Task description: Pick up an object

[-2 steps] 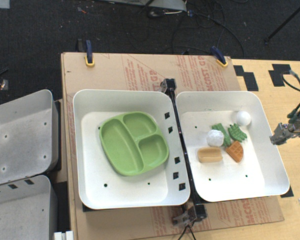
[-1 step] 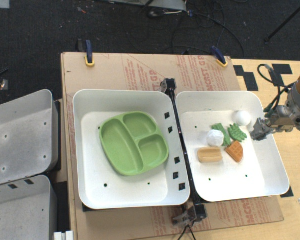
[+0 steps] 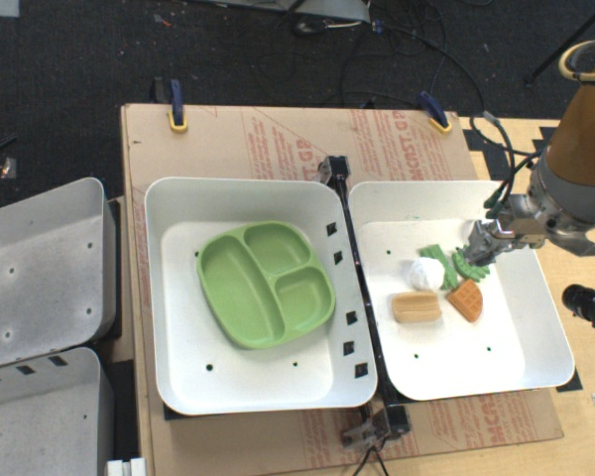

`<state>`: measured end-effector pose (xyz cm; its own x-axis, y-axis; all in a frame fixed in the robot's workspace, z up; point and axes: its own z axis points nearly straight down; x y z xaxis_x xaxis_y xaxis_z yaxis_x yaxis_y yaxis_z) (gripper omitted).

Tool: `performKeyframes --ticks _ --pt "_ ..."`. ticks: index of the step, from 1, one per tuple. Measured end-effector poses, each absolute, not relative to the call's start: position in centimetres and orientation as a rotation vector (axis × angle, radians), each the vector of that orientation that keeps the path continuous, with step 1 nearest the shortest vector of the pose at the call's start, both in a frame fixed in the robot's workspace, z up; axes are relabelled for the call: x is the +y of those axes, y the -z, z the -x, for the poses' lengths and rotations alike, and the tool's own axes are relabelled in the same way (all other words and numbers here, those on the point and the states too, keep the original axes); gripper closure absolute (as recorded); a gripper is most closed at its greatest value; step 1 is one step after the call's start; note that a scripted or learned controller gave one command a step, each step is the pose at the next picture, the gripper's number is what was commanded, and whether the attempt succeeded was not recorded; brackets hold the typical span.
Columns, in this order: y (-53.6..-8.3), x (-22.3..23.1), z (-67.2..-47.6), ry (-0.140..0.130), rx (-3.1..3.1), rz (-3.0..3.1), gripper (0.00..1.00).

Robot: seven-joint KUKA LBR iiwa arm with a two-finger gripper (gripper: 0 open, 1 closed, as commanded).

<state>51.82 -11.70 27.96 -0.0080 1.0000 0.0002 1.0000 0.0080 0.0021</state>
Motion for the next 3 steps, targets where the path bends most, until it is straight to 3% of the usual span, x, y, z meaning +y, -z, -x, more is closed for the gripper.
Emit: performKeyframes --ticks 3 --pt "-23.2 3.2 -57.9 0.000 2.224 -2.218 1.00"
